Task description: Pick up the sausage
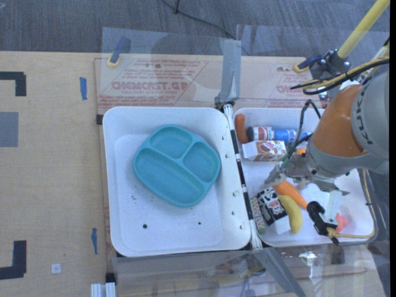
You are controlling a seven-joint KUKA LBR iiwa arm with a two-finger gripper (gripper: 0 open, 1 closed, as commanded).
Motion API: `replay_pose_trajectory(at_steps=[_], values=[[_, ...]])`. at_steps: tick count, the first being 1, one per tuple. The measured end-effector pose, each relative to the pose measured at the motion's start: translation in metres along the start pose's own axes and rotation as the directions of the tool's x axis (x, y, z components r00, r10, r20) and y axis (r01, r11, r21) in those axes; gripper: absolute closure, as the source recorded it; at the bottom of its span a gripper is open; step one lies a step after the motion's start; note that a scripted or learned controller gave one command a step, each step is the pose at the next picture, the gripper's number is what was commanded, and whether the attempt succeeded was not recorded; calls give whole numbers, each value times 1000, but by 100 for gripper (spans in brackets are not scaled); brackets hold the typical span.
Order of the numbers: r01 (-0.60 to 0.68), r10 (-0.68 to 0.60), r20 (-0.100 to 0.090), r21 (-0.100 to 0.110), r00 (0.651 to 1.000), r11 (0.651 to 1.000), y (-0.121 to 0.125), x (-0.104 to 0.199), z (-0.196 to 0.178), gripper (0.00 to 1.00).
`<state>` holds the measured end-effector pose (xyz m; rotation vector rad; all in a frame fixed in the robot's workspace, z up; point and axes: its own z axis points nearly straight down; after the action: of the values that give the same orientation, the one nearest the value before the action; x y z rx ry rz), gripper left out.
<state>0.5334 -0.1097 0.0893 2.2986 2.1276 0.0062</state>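
The sausage is a short red-brown cylinder lying against the left wall of the right bin, near its far corner. My gripper hangs over the middle of that bin, to the right of and nearer than the sausage, clearly apart from it. It sits just above an orange carrot and just below a small carton. The grey wrist and orange band hide part of the bin behind the gripper.
A bottle with a blue cap lies beside the sausage. A yellow banana, a black-and-white box and a pink piece lie at the near end. The left bin holds a teal divided plate.
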Motion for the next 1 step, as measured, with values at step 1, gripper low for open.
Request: replay_pose_trajectory(at_steps=[1], values=[[-22, 22, 0, 3, 1000, 1000, -47, -81, 0, 0]])
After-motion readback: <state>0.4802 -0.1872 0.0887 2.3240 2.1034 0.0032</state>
